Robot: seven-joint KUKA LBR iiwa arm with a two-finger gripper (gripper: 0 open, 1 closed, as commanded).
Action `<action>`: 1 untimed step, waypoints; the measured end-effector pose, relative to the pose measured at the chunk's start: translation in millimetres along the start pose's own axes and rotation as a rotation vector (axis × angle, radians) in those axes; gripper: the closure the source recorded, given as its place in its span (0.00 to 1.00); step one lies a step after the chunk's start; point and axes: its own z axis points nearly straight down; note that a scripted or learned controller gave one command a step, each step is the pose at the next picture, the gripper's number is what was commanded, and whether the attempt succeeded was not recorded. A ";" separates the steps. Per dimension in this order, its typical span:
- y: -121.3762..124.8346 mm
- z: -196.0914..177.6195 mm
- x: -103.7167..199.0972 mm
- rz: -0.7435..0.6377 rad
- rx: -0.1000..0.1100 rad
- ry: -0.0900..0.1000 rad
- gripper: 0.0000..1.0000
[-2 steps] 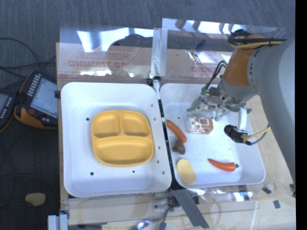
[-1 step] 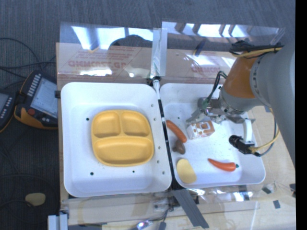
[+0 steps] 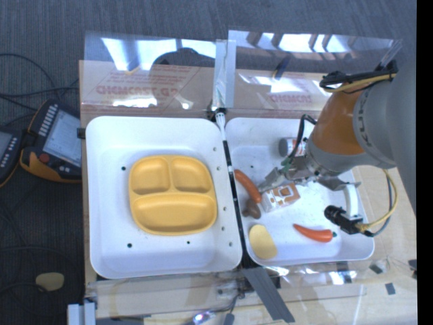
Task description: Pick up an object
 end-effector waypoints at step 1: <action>-23.1 -0.6 4.6 -0.119 -0.003 0.000 0.00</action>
